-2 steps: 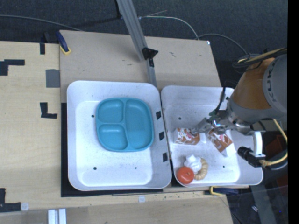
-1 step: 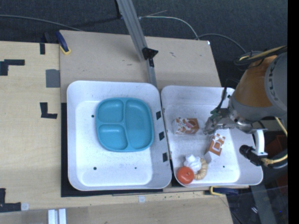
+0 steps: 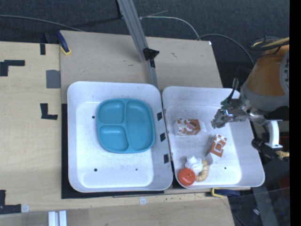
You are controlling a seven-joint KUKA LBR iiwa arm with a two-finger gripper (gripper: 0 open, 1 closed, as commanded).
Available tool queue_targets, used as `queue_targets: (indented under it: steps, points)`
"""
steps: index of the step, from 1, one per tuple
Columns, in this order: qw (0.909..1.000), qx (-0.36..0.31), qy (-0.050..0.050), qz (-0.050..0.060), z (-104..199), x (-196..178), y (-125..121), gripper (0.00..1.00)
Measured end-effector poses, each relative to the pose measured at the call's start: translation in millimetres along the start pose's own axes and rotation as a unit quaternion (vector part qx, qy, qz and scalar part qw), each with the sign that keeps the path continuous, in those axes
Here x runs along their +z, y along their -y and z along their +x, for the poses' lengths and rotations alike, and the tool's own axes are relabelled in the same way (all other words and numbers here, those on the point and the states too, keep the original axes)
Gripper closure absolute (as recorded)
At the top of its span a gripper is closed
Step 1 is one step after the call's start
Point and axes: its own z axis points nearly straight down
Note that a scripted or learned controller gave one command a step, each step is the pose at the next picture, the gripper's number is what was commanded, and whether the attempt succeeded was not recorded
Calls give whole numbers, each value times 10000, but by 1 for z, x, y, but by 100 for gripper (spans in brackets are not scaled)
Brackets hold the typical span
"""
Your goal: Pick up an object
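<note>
The right bin (image 3: 244, 171) holds a brown and white packet (image 3: 187, 126) near its middle, an orange and white block (image 3: 218, 145) to the right of it, and a white and tan toy (image 3: 197, 166) beside a red ball (image 3: 186, 176) at the front edge. My gripper (image 3: 220, 119) hangs over the right bin's far right part, just above and right of the packet and above the orange block. Nothing shows between its fingertips.
The left bin (image 3: 82, 173) carries a blue divided plate (image 3: 125, 125). A grey metal pole (image 3: 136, 27) slants in from the top toward the gap between the bins. Wooden bench surrounds both bins.
</note>
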Motion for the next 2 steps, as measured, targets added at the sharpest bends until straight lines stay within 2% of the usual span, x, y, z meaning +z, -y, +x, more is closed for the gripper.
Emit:
queue_targets:
  steps: [2]
  points:
    - [10000,-1,1,-2,4,-96,-3,100]
